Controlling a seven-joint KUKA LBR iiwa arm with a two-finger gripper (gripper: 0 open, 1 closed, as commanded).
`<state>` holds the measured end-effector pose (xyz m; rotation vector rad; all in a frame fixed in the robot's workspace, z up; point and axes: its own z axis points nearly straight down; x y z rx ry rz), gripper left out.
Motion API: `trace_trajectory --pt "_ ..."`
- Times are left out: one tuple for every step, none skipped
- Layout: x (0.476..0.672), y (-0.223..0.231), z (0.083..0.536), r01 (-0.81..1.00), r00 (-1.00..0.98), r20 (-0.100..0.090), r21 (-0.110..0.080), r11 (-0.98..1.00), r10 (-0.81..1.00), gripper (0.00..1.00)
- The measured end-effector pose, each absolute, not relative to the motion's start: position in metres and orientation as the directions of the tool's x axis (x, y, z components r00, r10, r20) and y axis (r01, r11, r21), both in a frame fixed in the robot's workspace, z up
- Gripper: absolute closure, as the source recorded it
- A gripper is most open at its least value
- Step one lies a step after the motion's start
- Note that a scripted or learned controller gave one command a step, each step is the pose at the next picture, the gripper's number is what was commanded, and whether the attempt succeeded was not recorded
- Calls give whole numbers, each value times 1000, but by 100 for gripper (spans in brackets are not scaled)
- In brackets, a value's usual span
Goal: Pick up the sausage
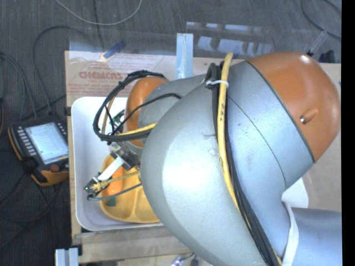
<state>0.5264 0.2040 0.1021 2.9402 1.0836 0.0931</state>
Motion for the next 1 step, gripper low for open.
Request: trace_trajectory --pt "530 206 109 652 755 59 36 -757 653 100"
